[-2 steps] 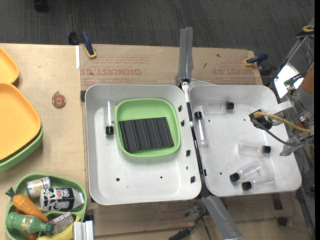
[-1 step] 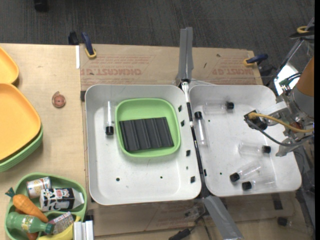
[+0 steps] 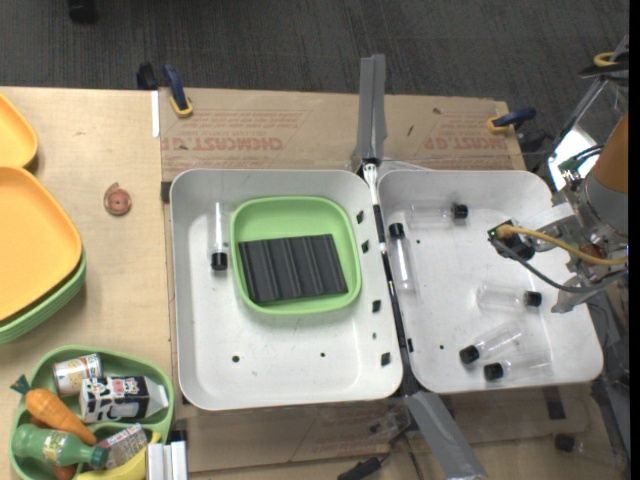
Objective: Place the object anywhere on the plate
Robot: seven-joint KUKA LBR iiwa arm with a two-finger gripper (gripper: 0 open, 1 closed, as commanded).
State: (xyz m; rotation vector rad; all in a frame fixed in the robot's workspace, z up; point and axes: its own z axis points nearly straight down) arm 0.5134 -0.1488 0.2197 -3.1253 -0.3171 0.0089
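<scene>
A green plate (image 3: 345, 218) sits in the left bin (image 3: 290, 373), and a dark ribbed slab (image 3: 292, 267) lies flat on it. A clear tube with a black cap (image 3: 218, 240) lies left of the plate on the bin floor. Several more clear black-capped tubes are scattered in the right bin (image 3: 440, 298): one (image 3: 399, 253) by its left wall, one (image 3: 447, 211) at the back, one (image 3: 508, 296) in the middle and two (image 3: 490, 346) near the front. My gripper (image 3: 578, 268) hangs over the right bin's right edge, with nothing seen in it.
Stacked orange and green plates (image 3: 35, 258) lie on the bench at far left. A green bowl of toy food (image 3: 85, 408) stands at the front left. Clamps (image 3: 178, 96) hold the cardboard behind the bins.
</scene>
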